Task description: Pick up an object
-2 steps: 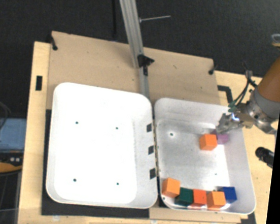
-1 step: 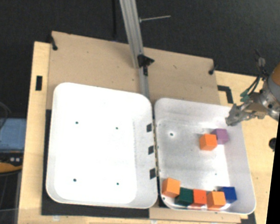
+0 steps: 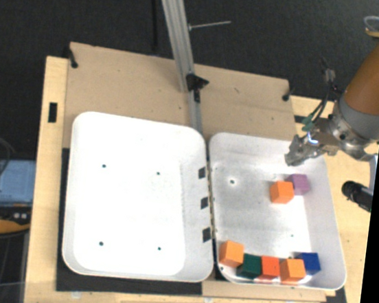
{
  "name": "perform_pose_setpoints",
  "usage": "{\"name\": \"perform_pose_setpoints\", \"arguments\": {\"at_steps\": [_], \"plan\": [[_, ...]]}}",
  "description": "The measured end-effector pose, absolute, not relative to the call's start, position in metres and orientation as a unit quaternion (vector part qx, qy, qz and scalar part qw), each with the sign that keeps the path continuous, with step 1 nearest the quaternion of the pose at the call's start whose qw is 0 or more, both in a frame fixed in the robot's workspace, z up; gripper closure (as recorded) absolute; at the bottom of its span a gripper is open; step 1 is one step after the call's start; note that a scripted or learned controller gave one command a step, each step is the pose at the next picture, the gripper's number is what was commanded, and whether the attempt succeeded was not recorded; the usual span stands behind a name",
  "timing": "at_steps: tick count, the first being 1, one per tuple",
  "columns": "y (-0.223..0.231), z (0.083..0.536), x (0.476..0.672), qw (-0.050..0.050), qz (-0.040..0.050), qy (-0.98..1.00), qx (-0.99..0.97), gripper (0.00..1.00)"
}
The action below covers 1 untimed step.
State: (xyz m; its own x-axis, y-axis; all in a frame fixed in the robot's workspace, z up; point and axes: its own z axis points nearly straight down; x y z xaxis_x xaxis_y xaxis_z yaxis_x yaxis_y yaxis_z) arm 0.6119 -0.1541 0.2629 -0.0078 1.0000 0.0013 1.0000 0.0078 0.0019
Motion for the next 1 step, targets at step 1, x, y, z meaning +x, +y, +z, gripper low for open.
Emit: {"name": "perform_pose_setpoints", "arguments": {"at_steps": [1], "plan": [[-0.1067, 0.2512, 0.6164, 0.000, -0.0002, 0.709, 0.705, 1.00]]}}
